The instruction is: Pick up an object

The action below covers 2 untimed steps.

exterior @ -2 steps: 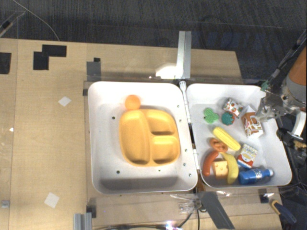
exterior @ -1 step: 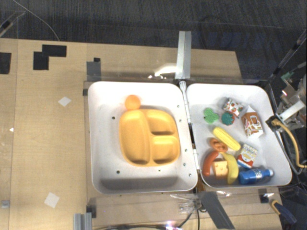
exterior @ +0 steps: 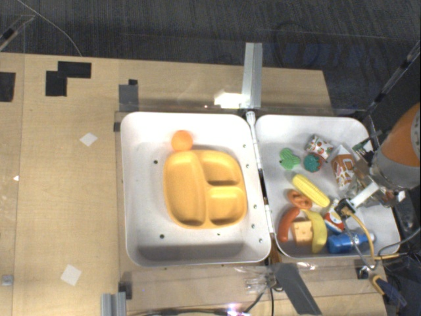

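The right bin (exterior: 289, 127) holds several small items. A green toy (exterior: 288, 158) and a teal ball (exterior: 312, 162) lie near its middle, with a patterned can (exterior: 320, 147) and a red-and-white packet (exterior: 343, 166) behind them. Toward the front are a yellow corn-like piece (exterior: 310, 191), a red sausage (exterior: 287, 224), a cheese cube (exterior: 302, 232), a banana (exterior: 318, 231) and a blue object (exterior: 342, 242). My gripper (exterior: 376, 191) hangs over the bin's right side, next to the packet, under the grey wrist and orange band. Nothing shows in its grasp.
The left bin (exterior: 141, 196) carries a yellow divided tray (exterior: 200, 189) and an orange ball (exterior: 182, 139) behind it. A metal post (exterior: 252, 78) stands behind the wall where the two bins meet. Cables trail at the front right corner (exterior: 375, 268).
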Tool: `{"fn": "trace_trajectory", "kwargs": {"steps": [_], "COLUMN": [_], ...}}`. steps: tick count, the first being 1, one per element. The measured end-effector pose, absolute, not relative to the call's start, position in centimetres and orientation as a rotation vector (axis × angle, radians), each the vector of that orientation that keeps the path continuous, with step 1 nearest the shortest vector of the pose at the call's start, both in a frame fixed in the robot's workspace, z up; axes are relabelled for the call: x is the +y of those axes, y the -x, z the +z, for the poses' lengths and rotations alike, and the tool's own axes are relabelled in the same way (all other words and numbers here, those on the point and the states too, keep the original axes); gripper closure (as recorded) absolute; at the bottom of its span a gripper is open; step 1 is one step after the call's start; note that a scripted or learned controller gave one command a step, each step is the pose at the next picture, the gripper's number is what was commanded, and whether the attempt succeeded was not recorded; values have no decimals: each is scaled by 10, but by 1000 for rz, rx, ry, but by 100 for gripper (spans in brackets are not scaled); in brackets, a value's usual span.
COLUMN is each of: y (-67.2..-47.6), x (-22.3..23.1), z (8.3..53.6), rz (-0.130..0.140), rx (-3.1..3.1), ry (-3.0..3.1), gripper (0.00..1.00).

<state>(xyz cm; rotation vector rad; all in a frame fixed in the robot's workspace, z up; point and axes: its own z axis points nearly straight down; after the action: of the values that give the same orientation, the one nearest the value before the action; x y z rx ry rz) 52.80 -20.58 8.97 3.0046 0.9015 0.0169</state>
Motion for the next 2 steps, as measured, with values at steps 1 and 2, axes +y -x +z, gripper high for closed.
{"fn": "trace_trajectory", "kwargs": {"steps": [1,2], "y": [-530,-595], "x": [-202,-193], "z": [89,87], "rz": [20,11], "rx": [912,848], "ry": [-3005,-3023], "gripper": [0,0]}}
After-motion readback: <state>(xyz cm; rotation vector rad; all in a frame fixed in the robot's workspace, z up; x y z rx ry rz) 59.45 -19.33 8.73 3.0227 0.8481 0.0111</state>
